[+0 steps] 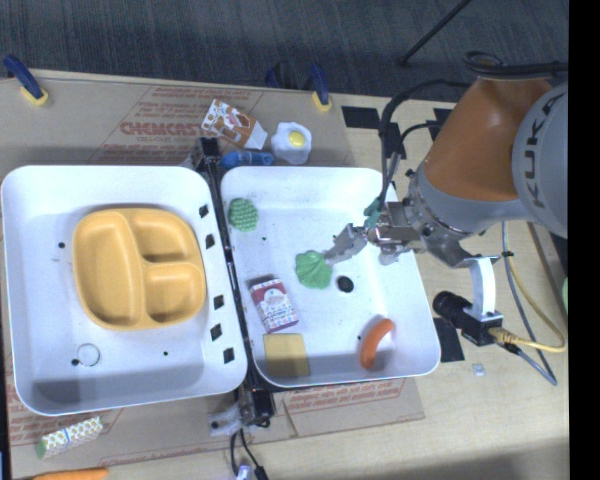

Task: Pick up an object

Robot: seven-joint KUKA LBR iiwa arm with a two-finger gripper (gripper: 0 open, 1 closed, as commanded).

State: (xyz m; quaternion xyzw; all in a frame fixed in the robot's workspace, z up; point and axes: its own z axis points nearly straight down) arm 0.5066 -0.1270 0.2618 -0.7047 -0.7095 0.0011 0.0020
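A yellow divided plastic tray (pixel 140 265) lies in the left white bin (pixel 30 368); blue clamps (pixel 27 78) grip the tabletop's (pixel 500 408) far edge.

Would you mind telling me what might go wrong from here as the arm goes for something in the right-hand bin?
The hand sits right beside the crumpled green leafy piece, which looks soft and irregular, so it may slip out of a grasp. The small black round disc lies close by and could get nudged. The orange sausage-shaped toy rests against the shallow white right bin near its edge, an awkward spot for a grasp.
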